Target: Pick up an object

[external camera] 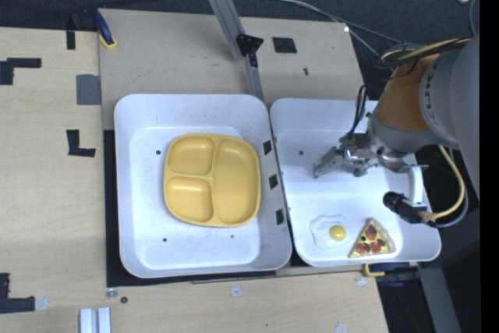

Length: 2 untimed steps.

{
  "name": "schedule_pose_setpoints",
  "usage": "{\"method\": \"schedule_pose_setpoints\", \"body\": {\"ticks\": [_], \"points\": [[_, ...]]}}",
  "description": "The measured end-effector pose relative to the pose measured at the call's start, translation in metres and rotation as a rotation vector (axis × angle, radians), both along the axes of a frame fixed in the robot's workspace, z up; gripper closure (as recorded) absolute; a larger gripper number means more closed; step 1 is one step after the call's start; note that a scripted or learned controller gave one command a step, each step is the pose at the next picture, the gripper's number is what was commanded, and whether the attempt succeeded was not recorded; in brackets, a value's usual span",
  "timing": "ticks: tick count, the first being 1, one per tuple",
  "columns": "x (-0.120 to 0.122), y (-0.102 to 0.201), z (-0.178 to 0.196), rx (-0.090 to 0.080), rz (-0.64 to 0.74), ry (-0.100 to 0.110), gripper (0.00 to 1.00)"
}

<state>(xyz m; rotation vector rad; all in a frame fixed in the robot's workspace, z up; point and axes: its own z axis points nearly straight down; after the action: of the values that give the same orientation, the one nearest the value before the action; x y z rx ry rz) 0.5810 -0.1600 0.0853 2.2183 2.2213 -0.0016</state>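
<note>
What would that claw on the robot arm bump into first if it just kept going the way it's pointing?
The gripper points toward the view's left and a bit down, over the right bin. Going straight on, it would probably meet that bin's bare white floor or its left wall first. Its height above the floor is hard to judge.

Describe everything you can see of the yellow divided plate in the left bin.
The yellow divided plate is a rounded-square tray that looks like moulded plastic, matte and a uniform pale yellow. Raised ridges split it into three compartments: two smaller ones on its left side, one above the other, and one taller one on its right. It lies flat and right side up, turned slightly, near the middle of the left bin, resting on the bin's floor. All three compartments hold nothing, and nothing else touches it.
</note>
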Motion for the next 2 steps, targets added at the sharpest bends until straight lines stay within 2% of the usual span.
{"method": "schedule_pose_setpoints", "body": {"ticks": [1,2], "points": [[0.002,0.000,0.013,-0.001,0.001,-0.005,1.00],[-0.002,-0.005,0.057,0.002,-0.001,-0.001,1.00]]}}
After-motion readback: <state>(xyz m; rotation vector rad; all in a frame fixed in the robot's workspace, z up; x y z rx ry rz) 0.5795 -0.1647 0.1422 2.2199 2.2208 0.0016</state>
